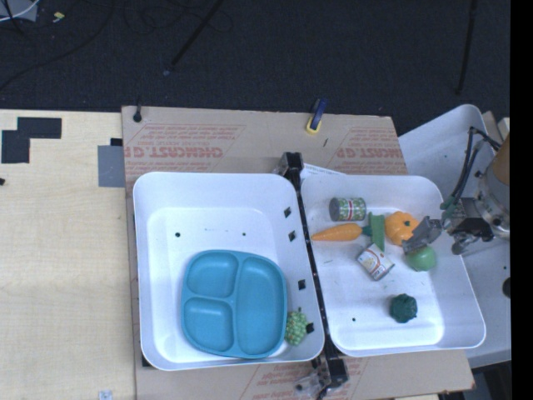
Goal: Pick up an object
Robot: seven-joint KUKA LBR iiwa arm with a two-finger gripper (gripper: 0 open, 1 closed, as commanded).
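Note:
The right bin (454, 327) holds several small objects. A green-labelled can (347, 209) lies at the back, with an orange carrot (337, 233) in front of it. Beside them are an orange fruit with a green stem (398, 226), a white can (376, 262), a light green apple (423, 259) and a dark green lump (404, 307). My gripper (444, 236) reaches in over the bin's right wall, just right of the orange fruit and above the apple. Its fingers stand open with nothing between them.
The left bin (166, 198) carries a blue divided plate (233, 302) and a bunch of green grapes (296, 327) at its front right corner. A black divider (301, 240) joins the bins. Both sit on a cardboard sheet (250, 140).

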